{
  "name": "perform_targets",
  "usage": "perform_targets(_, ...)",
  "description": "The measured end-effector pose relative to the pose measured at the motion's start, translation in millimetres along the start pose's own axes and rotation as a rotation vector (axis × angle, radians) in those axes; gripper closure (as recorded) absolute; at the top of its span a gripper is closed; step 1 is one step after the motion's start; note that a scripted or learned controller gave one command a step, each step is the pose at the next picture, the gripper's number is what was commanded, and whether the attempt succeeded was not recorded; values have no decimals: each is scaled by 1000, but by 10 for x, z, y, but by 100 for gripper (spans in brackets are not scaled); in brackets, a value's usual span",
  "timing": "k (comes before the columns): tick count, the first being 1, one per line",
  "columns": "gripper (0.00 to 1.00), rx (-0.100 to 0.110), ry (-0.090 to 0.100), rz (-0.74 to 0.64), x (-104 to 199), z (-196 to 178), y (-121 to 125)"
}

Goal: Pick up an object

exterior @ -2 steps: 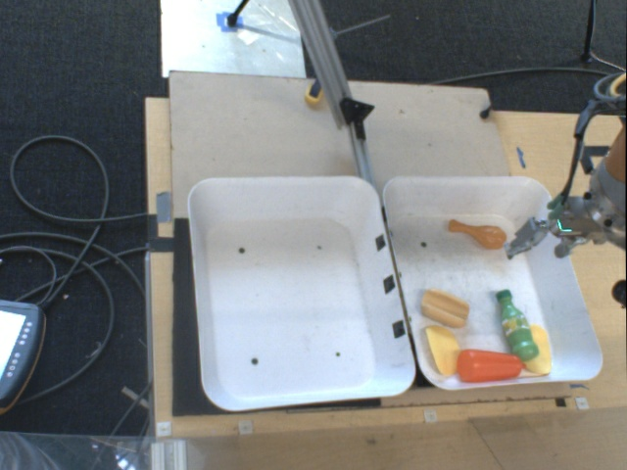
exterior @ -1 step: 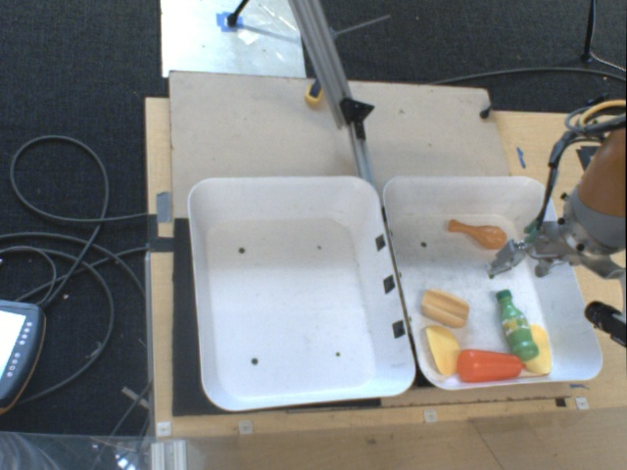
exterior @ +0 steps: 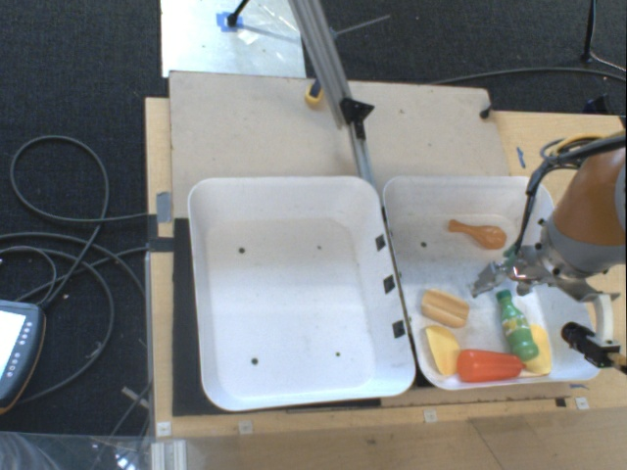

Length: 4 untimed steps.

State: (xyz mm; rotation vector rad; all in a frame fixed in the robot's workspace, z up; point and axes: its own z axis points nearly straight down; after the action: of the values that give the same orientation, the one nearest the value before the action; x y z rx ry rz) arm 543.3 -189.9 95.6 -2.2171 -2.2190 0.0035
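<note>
White plastic bins are sitting side by side on the bench; all the objects are lying in the right bin point(exterior: 411, 199). The arm point(exterior: 593, 209) is reaching in from the right, orange band showing above the wrist, with the gripper point(exterior: 502, 280) hanging over the middle of that bin, right at the cap end of a green bottle point(exterior: 514, 326). Can't tell how the gripper is set from this angle, and can't tell if it's touching the bottle or just above it.

Clutter around it: the bottle is lying lengthwise, its near end resting on a yellow piece point(exterior: 539, 352) at the near right. A red pepper point(exterior: 488, 364) is lying along the near wall, just beside the bottle's base. Another yellow wedge point(exterior: 442, 349) is sitting left of the pepper, touching it. A bread roll point(exterior: 446, 308) is lying just beyond that wedge, left of the gripper. A brown drumstick point(exterior: 478, 232) is lying further back, well apart from the rest.

The left bin point(exterior: 284, 292) is sitting alongside, and a metal pole point(exterior: 323, 47) is slanting across the far side of the bench.
</note>
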Motion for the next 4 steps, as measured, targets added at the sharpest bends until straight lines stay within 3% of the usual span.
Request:
perform_targets(1, 0, -5, -2, 0, 0, 49, 6)
perform_targets(2, 100, -9, -2, -1, -3, -66, 16)
perform_targets(4, 100, -13, -5, -5, -10, -1085, 89)
